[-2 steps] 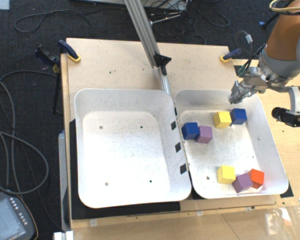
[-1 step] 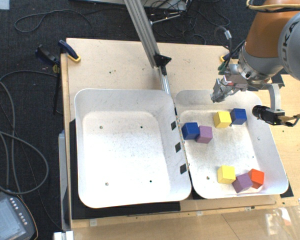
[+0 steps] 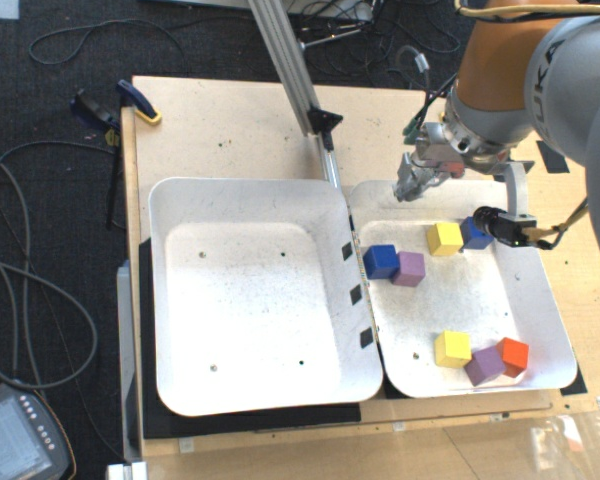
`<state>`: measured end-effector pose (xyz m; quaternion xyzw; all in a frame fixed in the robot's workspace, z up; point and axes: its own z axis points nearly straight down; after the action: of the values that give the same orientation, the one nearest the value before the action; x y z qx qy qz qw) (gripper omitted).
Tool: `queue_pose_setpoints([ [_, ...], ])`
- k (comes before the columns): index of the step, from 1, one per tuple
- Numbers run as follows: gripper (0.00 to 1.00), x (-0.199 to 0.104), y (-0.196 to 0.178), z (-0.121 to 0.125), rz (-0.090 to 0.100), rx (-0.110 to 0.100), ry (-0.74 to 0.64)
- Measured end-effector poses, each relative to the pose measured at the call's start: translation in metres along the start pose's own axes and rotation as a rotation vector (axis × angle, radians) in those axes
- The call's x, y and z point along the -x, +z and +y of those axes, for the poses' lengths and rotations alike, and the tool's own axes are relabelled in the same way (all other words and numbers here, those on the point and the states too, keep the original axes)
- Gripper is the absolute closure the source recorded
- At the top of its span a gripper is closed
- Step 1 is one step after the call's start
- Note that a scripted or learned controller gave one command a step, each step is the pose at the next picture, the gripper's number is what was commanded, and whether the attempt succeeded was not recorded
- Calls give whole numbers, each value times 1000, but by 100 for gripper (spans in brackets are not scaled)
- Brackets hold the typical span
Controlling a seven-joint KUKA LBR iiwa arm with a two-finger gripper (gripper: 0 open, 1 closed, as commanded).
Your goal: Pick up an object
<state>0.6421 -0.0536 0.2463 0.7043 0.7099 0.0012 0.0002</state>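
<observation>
Hovering over the far edge of the right bin point(image 3: 540, 298): the gripper point(image 3: 412, 187), hanging from the grey arm point(image 3: 570, 58) with its orange band point(image 3: 500, 58). Can't tell if the pincer is open or closed, too small and dark at this angle. Nothing visible between its tips.

Blocks, relative to the pincer:
- yellow block point(image 3: 445, 238) sits nearer the camera and a bit toward the arm side, near but not touching.
- blue block point(image 3: 475, 232) is just beside that yellow one, further toward the arm side, partly behind a black fitting point(image 3: 500, 226).
- second blue block point(image 3: 381, 261) and a purple block point(image 3: 409, 268) lie touching each other, nearer the camera than the pincer, slightly away from the arm side.
- second yellow block point(image 3: 452, 348), second purple block point(image 3: 484, 364) and an orange block point(image 3: 515, 355) are clustered at the near edge of the bin, well apart from the pincer.

Left bin point(image 3: 180, 268) lies well off to the side away from the arm.
</observation>
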Motion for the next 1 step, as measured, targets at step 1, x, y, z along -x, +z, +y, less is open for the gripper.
queue_pose_setpoints([
  [1,100,-53,-5,9,0,1,0],
])
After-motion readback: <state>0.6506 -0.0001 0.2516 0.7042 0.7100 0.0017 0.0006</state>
